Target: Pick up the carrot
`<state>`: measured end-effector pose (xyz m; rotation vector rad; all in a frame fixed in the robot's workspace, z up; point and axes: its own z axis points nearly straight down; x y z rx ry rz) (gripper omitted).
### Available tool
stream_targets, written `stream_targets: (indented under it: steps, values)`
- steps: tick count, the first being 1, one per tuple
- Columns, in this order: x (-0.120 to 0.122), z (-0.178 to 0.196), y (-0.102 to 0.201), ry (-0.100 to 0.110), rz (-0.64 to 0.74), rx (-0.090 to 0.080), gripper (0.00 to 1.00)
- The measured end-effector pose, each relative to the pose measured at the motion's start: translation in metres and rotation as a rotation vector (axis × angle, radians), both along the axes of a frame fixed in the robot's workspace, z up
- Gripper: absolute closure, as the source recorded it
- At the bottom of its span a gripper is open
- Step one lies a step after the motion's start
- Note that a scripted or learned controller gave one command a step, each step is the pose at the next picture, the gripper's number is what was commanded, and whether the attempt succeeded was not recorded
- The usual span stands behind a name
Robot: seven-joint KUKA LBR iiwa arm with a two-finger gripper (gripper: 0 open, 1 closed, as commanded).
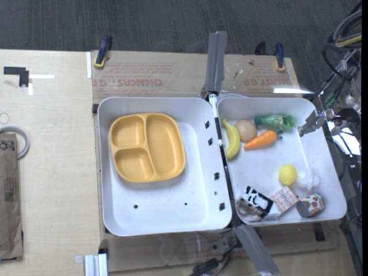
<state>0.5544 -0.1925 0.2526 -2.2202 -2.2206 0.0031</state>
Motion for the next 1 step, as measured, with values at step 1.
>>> stream_targets:
  steps: [1]
  values:
    - [0.0206,-0.1604,0.0320,-0.004,0.490,-0.001,0.00]
